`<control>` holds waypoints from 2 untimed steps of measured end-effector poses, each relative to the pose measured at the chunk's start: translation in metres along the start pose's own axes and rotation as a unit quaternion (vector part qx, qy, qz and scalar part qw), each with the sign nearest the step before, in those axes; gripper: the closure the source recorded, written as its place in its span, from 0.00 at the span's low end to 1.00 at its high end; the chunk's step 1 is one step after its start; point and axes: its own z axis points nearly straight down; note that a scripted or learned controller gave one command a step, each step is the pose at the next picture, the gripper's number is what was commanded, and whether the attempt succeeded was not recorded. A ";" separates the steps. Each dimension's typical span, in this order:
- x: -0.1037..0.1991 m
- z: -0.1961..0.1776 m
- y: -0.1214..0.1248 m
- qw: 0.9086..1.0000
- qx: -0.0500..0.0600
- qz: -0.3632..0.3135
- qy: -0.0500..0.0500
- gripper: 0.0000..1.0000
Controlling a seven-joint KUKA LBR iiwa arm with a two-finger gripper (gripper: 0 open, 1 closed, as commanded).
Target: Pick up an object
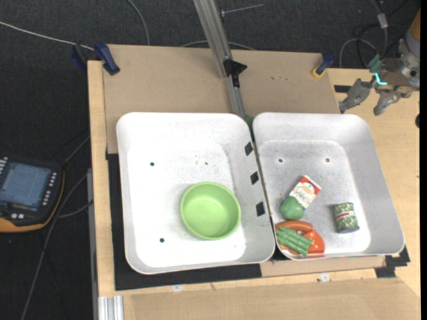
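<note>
My gripper [371, 102] hangs at the far right, above the bench beyond the right bin's [360, 135] back right corner, open with nothing between its fingers. In the right bin lie a small white and orange carton [306, 192], a green round fruit [291, 209], a green can [345, 217], and an orange plate of toy vegetables [300, 239] at the front. A green bowl [210, 210] sits in the left bin [143, 145].
A slanted metal pole [217, 39] crosses the back of the bench above the gap between the bins. Blue clamps [100, 55] hold the board's back left corner. A handheld pendant [27, 192] lies off the bench at the left.
</note>
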 end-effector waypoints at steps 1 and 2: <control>0.000 0.000 0.000 1.000 0.000 0.000 0.000 0.00; -0.005 0.043 -0.002 1.000 0.002 0.000 0.000 0.00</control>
